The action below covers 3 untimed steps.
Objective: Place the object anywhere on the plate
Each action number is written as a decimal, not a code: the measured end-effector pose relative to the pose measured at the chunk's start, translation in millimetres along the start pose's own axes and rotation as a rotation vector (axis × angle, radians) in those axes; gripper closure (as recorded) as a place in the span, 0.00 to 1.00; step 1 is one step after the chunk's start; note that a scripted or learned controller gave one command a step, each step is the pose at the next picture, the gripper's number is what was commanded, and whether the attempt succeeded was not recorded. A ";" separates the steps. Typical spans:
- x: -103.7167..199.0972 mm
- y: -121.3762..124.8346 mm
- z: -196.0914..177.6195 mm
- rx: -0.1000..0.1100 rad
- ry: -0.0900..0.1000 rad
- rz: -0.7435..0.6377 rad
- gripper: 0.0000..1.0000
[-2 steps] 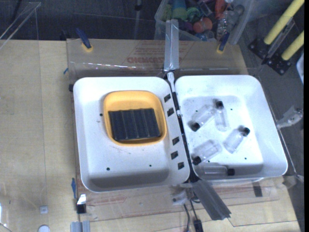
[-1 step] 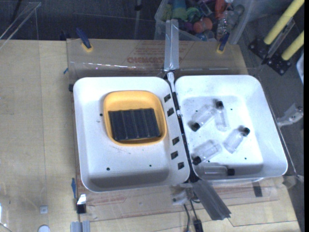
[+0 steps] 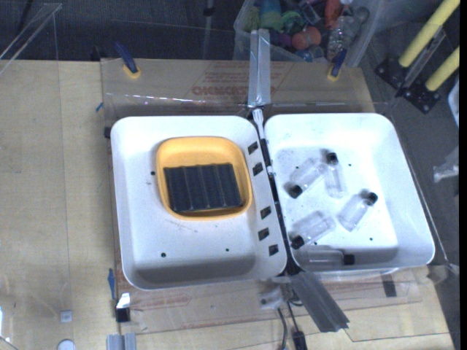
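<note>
Wooden bench point(image 3: 51, 195), two white bins: yellow plate point(image 3: 203, 146) left; clear bottles point(image 3: 306, 175) right. End effector state: cannot tell.

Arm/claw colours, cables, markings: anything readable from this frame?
Cannot tell any of that from this frame. Readable here: left white bin with a yellow plate under a dark ribbed slab; right white bin with clear black-capped vials.
</note>
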<state>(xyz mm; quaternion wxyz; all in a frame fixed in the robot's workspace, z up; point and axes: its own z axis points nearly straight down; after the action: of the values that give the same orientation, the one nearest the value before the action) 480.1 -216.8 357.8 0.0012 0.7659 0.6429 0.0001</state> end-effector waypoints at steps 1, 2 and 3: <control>1.8 -0.9 4.6 0.003 0.001 0.007 0.00; 1.3 12.0 -11.4 -0.002 -0.001 -0.109 0.00; 1.3 25.1 -5.6 -0.002 -0.001 -0.195 0.00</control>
<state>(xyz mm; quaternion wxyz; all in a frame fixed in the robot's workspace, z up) 505.0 -219.8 363.5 0.0025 0.6998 0.7144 0.0001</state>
